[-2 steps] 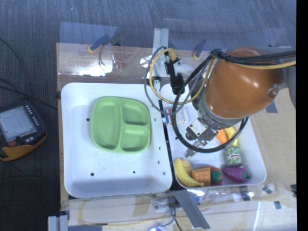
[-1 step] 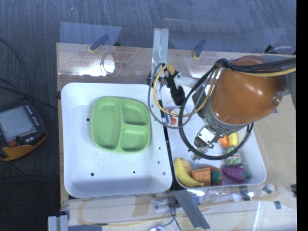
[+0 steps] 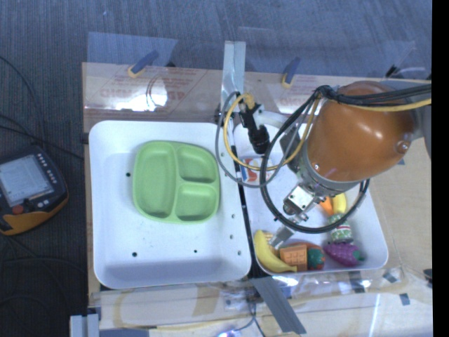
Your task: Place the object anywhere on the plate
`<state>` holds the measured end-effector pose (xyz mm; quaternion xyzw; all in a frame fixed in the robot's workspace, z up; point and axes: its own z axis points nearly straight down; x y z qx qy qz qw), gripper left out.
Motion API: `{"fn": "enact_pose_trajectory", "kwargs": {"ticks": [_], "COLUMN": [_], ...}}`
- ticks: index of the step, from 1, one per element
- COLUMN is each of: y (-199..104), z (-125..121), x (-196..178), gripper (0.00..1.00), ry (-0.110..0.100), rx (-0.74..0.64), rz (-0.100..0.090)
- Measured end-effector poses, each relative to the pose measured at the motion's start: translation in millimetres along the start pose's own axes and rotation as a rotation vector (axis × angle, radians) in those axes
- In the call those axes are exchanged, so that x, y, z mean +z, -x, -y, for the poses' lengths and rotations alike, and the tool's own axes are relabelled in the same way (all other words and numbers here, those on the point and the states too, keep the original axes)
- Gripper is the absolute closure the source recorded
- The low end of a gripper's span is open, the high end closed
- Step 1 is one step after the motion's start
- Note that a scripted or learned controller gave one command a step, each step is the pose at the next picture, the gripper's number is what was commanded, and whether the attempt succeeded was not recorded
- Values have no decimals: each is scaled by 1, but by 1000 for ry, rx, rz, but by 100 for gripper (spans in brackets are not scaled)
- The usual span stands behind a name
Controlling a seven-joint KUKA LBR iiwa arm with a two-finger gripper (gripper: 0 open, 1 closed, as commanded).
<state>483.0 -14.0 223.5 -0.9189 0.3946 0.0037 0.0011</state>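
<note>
A green three-compartment plate (image 3: 175, 181) lies in the left bin (image 3: 119, 258) with nothing on it. In the right bin (image 3: 375, 241) toy foods lie along the front: a yellow banana (image 3: 266, 253), an orange block with a red end (image 3: 303, 255), a purple piece (image 3: 344, 253), and small orange and yellow pieces (image 3: 332, 204). My gripper (image 3: 280, 237) reaches down into the right bin just above the banana and the orange block, under the orange wrist band (image 3: 354, 135). Nothing shows between its tips.
Looped black and yellow cables (image 3: 256, 146) hang over the divider between the bins. A handheld pendant (image 3: 28, 184) lies on the floor at the left. Clear plastic and tape line the bench's back edge.
</note>
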Motion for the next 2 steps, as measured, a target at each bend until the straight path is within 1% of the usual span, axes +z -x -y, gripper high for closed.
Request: {"fn": "enact_pose_trajectory", "kwargs": {"ticks": [1, 2], "y": [-4, -3], "z": [1, 2], "x": [42, 33], "gripper": [0, 100], "ry": [2, 0], "rx": [-101, -98], "rz": [2, 4]}}
